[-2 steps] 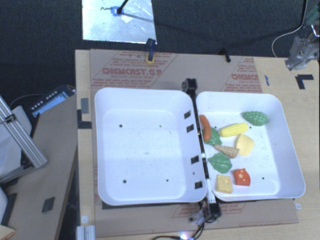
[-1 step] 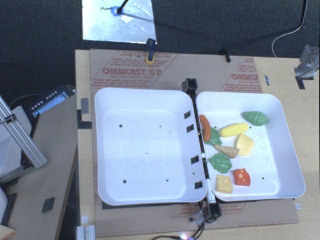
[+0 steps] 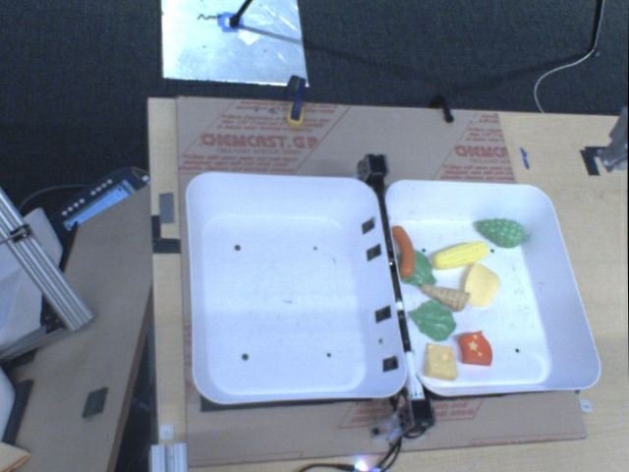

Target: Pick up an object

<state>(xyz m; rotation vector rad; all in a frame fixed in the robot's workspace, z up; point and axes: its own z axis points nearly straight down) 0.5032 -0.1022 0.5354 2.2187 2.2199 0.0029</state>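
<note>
Desk [image 3: 550, 146]: carrying two white bins side by side.

Left bin [image 3: 201, 264]: sitting beside the right bin, their inner rims touching.

Right bin [image 3: 560, 293]: holding all the toy foods, candidates for the pick.
- Orange carrot [image 3: 402, 250]: lying along the inner wall.
- Green leaf [image 3: 422, 269]: touching the carrot's lower end.
- Yellow corn [image 3: 460, 255]: lying near the centre.
- Green bumpy piece [image 3: 502, 231]: sitting towards the far right corner.
- Pale yellow piece [image 3: 481, 285]: resting just below the corn.
- Tan cone [image 3: 447, 297]: lying beside it.
- Second green leaf [image 3: 433, 320]: lying below the cone.
- Yellow block [image 3: 440, 362] and red piece [image 3: 475, 348]: sitting side by side near the front wall.

Gripper: width cannot be told.
</note>
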